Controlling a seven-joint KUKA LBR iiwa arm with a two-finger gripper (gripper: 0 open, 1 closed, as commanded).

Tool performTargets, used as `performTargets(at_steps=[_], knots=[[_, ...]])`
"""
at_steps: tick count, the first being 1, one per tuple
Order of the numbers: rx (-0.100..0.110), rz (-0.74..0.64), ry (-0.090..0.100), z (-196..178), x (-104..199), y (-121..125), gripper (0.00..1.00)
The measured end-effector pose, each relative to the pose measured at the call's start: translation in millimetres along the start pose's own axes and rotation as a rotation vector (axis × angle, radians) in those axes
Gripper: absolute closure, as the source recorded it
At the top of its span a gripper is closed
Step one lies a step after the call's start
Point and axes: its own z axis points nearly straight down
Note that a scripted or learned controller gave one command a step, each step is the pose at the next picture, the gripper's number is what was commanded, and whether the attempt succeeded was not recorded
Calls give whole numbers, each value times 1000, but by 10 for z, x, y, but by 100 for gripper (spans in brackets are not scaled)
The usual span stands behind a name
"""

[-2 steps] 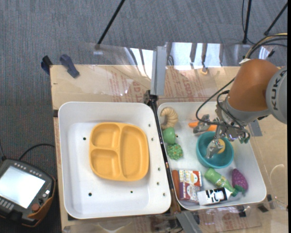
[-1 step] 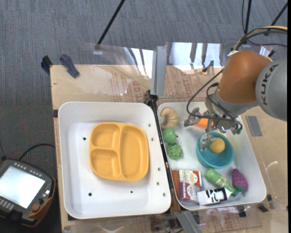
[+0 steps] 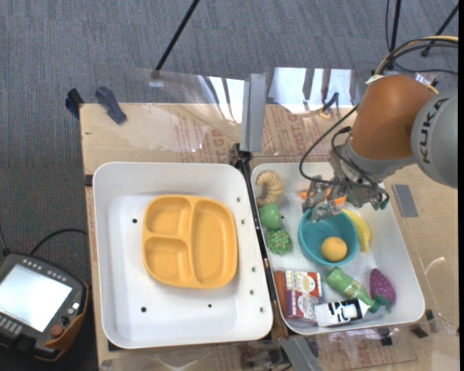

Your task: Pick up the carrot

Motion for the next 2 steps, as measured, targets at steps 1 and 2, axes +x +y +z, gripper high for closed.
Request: performTargets(at_steps=[1,2], knots=[[1,129,1,-733,22,-82,100],[2,-289,0,72,45,67,100]])
